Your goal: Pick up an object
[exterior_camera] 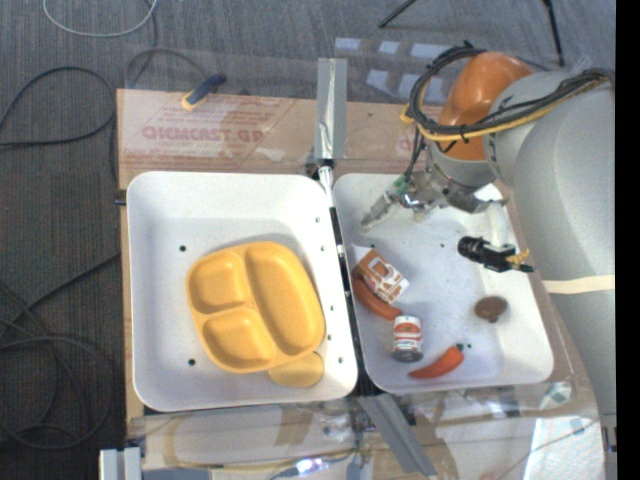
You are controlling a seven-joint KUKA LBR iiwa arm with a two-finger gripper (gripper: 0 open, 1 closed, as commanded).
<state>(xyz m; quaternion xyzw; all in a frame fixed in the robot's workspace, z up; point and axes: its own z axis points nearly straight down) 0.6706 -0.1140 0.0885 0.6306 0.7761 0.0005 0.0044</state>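
- The orange-and-white packet [384,276] lies on the left side of the right bin [440,288], close to the wall it shares with the left bin [160,228].
- A sausage [372,299] is tucked against its lower left. There's bare floor to its right and toward the far wall.
- The gripper [392,204] hangs near the far wall, clear of the packet. Nothing is visibly in it, and I can't tell how open it is.
- The packet's long axis slants upper left to lower right.
- A small can [406,336] and a red pepper [438,363] sit near the front edge.
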